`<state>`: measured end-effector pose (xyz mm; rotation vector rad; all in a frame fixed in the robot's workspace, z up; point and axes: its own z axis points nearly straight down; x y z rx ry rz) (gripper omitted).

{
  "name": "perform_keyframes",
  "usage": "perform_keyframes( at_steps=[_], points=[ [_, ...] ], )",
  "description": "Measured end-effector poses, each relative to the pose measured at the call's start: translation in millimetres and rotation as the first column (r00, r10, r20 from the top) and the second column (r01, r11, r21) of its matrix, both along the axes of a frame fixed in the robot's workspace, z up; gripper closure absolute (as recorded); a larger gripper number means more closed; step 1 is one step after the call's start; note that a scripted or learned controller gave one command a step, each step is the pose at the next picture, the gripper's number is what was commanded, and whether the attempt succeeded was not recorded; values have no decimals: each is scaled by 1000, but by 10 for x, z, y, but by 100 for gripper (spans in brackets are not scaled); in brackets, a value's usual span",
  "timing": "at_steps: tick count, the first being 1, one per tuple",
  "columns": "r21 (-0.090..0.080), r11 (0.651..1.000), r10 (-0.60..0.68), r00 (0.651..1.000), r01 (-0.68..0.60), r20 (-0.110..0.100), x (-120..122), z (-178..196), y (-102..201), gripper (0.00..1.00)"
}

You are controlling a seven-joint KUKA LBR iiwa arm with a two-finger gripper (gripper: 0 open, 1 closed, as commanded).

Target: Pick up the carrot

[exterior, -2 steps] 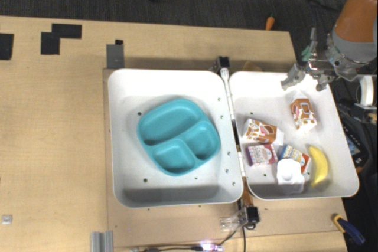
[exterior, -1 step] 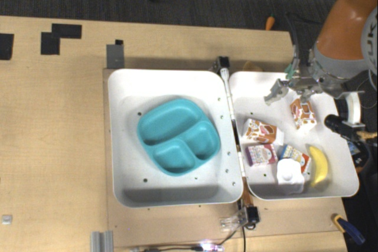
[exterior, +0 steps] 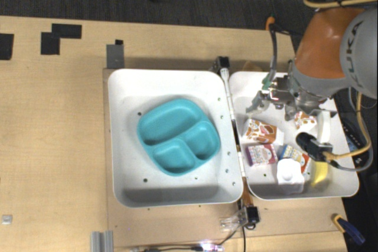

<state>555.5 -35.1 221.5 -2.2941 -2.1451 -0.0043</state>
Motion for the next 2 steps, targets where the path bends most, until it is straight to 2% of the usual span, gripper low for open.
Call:
perform_keyframes(
  at_steps=[1, 2],
  points=[
    [0, 992, -124, 992, 124, -7, -543, -385, 571, 0],
    [0, 976, 219, 976, -219, -1, -673, -370, 761, 0]
  ],
)
